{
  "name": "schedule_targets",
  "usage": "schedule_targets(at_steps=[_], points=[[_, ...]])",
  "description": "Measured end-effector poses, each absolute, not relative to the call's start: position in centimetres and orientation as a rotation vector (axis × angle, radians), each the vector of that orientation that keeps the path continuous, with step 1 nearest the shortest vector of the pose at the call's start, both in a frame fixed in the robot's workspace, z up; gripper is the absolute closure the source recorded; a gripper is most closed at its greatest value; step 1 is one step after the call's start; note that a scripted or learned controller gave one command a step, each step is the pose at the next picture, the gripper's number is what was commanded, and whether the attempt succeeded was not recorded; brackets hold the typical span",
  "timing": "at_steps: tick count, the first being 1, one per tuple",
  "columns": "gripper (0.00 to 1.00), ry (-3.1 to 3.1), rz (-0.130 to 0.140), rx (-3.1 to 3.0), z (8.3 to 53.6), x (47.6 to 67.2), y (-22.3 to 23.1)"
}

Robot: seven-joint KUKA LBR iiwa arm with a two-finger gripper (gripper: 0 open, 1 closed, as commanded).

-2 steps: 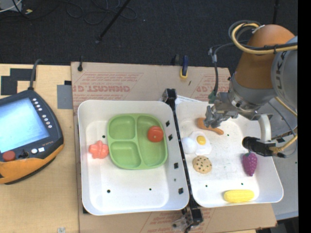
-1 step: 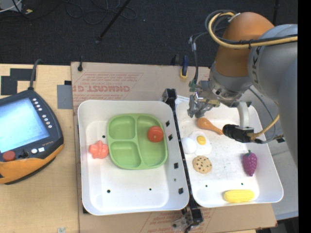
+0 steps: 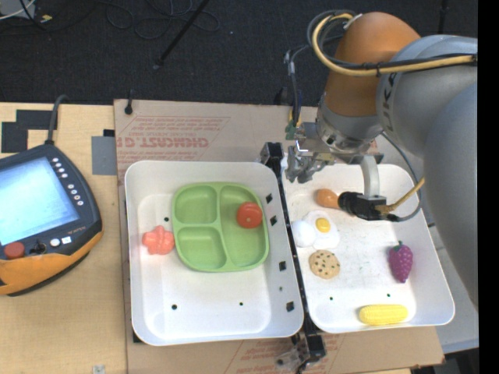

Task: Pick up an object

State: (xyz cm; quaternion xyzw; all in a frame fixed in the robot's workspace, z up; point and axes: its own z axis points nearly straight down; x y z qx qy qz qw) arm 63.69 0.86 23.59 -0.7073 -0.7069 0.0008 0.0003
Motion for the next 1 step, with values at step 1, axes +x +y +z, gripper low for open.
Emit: schedule_targets(at_steps=[1], points=[[1.0,-2.225,0.005,-2.215,21.78,63.5,1.27]])
